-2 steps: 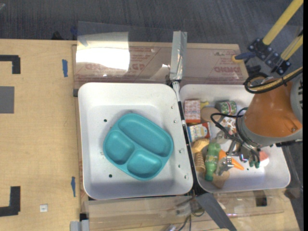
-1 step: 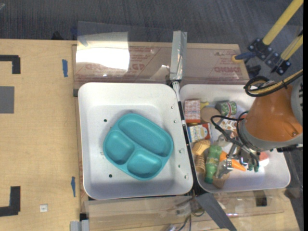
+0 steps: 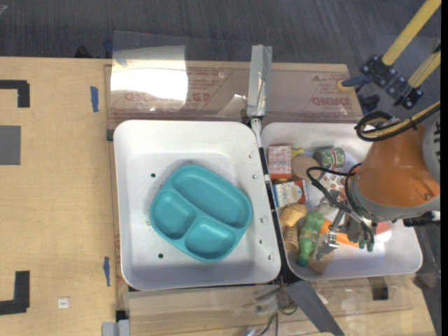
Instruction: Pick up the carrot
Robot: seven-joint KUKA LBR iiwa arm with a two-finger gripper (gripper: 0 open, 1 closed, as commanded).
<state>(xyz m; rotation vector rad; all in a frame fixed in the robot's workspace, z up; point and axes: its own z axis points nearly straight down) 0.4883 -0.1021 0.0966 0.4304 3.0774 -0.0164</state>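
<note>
From my seat, the left bin (image 3: 133, 187) gives the most room: bare white floor rings the teal divided plate (image 3: 201, 211) on every side. The right bin (image 3: 406, 257) is crowded along its left half, where a red-and-white packet (image 3: 279, 158), a round tin (image 3: 330, 157), an ice-cream cone (image 3: 291, 231) and a green bottle (image 3: 309, 238) lie packed close. My claw (image 3: 341, 235) sits low among them, with open floor only toward the near right corner.
</note>
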